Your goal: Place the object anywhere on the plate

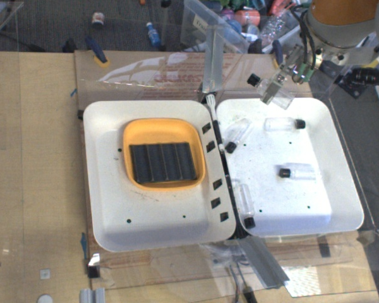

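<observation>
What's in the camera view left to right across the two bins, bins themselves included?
Left bin → orange plate with a dark ribbed block on it → divider → right bin → capped clear vial

Even bright light, soft focus

Clear tub of coloured clutter (240,8) behind the bench, blue-capped bottle (152,34) on the grey floor

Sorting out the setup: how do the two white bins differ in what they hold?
The left bin holds an orange plate bearing a dark ribbed block; the right bin holds several small clear vials with black caps, such as one, scattered loose. Both bins are shallow, white and similar in size.
</observation>
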